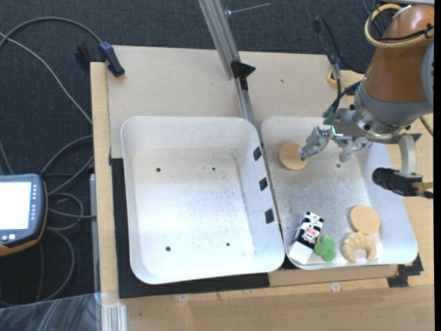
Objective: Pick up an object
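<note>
From above at a slant: pincer [329,147] low over the far half of the right bin [331,193], fingers spread apart, clamped on nothing. Just beside its left fingertip, touching or nearly so, a flat tan disc [293,157] on the bin floor close to the far-left corner, hard by the wall shared with the left bin [186,198]. Grey and orange arm [403,54] above the bin's far-right side, hiding part of that rim. Well apart from the pincer, along the near edge: a black-and-white spotted carton [309,232] leaning at the near-left corner, a small green piece [325,248] touching it, then a pale croissant [361,247], and just behind that a second tan disc [364,219]. Between the far disc and this near cluster, a bare stretch of white floor, open for moving. On the dividing wall, three small black tabs [262,183] in a row. Left bin shallow, rounded at the corners, floor peppered with dark specks. Behind the bins, a slanted metal rail [218,29] down to the gap between them. Pale wooden surface [172,81] with a blue clamp [111,57] at its far-left corner. Beyond the edge, dark carpet [48,5], loose grey cables [41,40], and a handheld screen unit [17,211] at far left.
</note>
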